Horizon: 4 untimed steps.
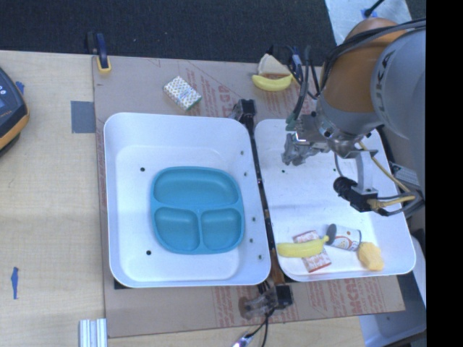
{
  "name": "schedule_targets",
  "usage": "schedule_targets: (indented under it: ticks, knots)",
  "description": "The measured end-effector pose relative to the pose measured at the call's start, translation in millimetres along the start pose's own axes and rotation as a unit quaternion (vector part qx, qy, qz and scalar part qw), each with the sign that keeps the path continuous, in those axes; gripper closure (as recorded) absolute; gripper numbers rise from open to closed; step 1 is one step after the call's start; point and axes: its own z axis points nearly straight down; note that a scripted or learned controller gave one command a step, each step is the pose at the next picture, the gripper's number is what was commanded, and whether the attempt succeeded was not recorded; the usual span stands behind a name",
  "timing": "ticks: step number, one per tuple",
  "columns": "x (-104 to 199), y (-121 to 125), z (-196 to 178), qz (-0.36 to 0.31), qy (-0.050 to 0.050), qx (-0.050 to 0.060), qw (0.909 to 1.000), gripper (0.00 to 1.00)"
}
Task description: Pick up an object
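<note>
Pincer (295, 152) above right bin (311, 190); banana (302, 249) near front.

Single fixed camera above bench (51, 194), looking down aslant on both bins (116, 194).

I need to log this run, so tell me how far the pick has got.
Done: nothing looks lifted. The banana, packet, tube and yellow piece lie at the right bin's near end. In hand: the pincer hangs over the bin's far end, apart from them. Left: the whole grasp and lift.
</note>
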Motion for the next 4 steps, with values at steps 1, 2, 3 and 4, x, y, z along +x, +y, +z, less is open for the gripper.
schedule_targets:
  ticks: [1,2,3,4]
  knots:
    - [-1,0,0,0.0,-0.001,0.0,1.0,0.0]
    - [-54,59,96,0.001,-0.001,0.001,1.0,0.0]
    - [-94,61,104,0.001,-0.001,-0.001,1.0,0.0]
    - [-83,61,104,0.0,0.0,0.001,1.0,0.0]
